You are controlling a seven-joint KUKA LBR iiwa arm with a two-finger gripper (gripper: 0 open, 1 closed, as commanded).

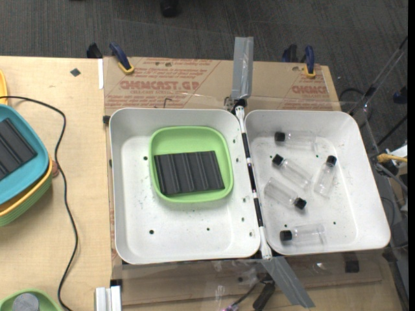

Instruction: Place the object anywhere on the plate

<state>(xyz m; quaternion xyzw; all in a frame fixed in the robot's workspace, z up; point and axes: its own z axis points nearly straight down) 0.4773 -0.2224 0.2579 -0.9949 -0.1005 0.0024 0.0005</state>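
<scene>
Vials lie scattered in the right bin (363, 173): clear plastic tubes with black caps, five or so, though their transparent bodies blur into the white floor and the count is uncertain. One vial (288, 168) near the middle of that bin lies slantwise, cap toward the upper left, long axis running down and to the right. Another vial (302, 235) rests near the front wall, lying almost level across the view. The green plate (224, 151) sits in the left bin (130, 225), carrying a dark ribbed insert (188, 172) across its centre. So the goal lies to the left of every vial, beyond the divider where the two bins meet. No vial is on the plate yet; the task looks unstarted.
</scene>
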